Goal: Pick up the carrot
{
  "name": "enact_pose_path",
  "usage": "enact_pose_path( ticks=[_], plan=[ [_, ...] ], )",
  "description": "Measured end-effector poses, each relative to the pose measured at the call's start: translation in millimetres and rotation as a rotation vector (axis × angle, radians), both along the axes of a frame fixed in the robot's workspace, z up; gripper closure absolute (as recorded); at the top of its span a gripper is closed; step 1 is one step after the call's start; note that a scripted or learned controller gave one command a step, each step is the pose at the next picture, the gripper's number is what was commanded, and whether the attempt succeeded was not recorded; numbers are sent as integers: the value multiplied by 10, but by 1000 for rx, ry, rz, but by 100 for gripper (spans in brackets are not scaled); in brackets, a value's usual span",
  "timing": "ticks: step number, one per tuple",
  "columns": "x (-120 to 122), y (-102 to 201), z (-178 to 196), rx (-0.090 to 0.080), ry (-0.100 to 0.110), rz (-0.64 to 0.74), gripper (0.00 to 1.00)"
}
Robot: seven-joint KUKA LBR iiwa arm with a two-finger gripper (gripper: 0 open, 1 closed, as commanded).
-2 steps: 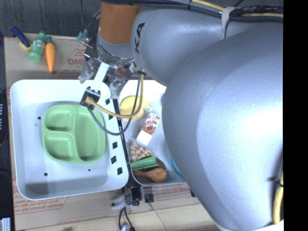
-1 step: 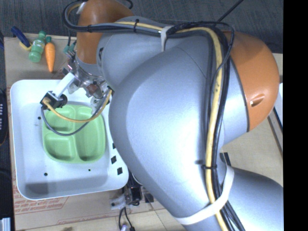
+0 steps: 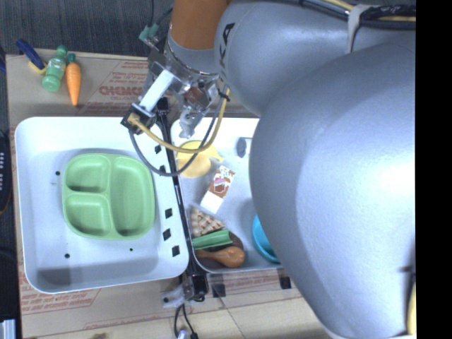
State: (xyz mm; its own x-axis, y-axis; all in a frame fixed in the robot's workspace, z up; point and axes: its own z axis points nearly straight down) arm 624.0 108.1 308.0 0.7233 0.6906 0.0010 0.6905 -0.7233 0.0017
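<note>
Orange carrot (image 3: 73, 80) lies on the cardboard beyond the left bin (image 3: 28, 189), beside a green bottle (image 3: 54, 70). Gripper (image 3: 189, 122) hangs over the divide between the 2 bins; finger state cannot be told. Green divided plate (image 3: 109, 196) sits in the left bin.

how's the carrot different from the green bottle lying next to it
The carrot is orange with a small green top and tapers to a point; the green bottle is pale green, stubbier and blunt-ended. The carrot's tip points toward the white bins, while the bottle lies at a slight angle with its cap pointing away from them. The carrot reaches nearer the left bin than the bottle does. Both lie side by side on the cardboard behind the bins, outside either one.
</note>
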Motion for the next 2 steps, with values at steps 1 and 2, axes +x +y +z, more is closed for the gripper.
enact_pose_path(
  ticks=[1, 2],
  plan=[
    [238, 240, -491, -6, 11, -227, 0],
    [-38, 529, -2152, 4, 19, 168, 0]
  ],
)
